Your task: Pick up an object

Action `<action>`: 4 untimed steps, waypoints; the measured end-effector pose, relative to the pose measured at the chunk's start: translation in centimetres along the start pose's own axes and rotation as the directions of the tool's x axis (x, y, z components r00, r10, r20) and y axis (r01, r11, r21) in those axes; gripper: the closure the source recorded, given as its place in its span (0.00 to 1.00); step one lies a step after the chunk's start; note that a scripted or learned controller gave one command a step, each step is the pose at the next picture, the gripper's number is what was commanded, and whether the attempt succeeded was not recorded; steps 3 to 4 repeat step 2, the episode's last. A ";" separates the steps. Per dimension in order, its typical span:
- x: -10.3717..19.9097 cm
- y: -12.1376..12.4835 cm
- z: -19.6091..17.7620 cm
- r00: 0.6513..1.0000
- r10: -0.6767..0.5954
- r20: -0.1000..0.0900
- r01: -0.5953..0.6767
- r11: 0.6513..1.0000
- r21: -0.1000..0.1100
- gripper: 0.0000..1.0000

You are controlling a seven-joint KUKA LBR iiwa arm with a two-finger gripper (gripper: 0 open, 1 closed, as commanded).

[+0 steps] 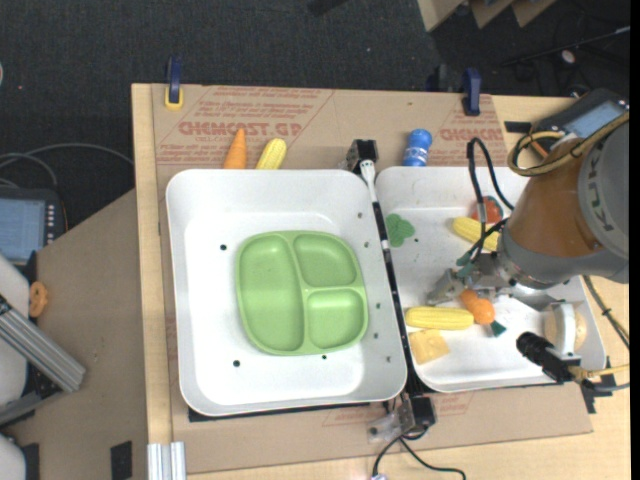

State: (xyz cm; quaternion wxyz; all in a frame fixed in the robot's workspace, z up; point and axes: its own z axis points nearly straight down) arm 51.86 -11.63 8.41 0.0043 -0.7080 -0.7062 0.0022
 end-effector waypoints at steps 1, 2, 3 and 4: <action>-0.1 0.4 -1.1 1.000 0.000 0.004 0.000 1.000 -0.011 1.00; 9.3 6.1 -10.7 1.000 -0.015 0.001 0.015 1.000 -0.023 1.00; 9.3 6.1 -10.7 1.000 -0.015 0.001 0.015 1.000 -0.023 1.00; 9.3 6.1 -10.7 1.000 -0.015 0.001 0.015 1.000 -0.023 1.00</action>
